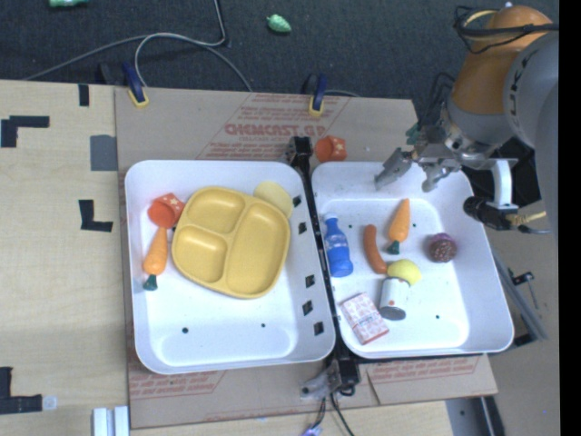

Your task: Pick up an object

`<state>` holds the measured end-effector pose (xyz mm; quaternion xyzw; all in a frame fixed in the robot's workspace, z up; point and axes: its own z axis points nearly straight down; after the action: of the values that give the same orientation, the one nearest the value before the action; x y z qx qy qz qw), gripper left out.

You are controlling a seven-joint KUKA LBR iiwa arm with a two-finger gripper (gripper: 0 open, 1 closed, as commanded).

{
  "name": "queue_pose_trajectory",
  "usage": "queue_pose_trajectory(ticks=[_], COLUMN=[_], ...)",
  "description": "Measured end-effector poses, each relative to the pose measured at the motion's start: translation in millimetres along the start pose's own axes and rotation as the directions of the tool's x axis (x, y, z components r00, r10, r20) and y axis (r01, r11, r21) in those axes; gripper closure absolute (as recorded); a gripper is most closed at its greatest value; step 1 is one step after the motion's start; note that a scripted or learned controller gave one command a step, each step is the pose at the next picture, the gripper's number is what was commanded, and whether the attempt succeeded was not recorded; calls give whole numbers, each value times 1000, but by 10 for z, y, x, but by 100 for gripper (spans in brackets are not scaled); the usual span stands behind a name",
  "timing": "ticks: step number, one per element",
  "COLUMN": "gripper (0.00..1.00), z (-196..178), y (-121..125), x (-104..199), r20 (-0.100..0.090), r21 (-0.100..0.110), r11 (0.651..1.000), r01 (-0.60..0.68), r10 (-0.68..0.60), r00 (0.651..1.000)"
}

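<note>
The pincer (413, 173) hangs over the back edge of the right bin (472, 321), its two fingers spread wide with nothing between them. Just in front of it lies a carrot (398, 221), with a sausage (374, 249), a lemon (404, 271), a blue bottle (337, 246) and a dark ball (441, 247) nearby. The left bin (218, 334) holds a yellow tray (231, 242).
</note>
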<state>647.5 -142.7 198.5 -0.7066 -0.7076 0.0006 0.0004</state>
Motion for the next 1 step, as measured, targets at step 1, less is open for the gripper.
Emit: queue_pose_trajectory(ticks=[1], gripper=[0], z=[1118], y=[-162], x=[-202], r20=[1], r21=[-3], r11=[1000], r01=[0], r10=[0], r00=[1000])
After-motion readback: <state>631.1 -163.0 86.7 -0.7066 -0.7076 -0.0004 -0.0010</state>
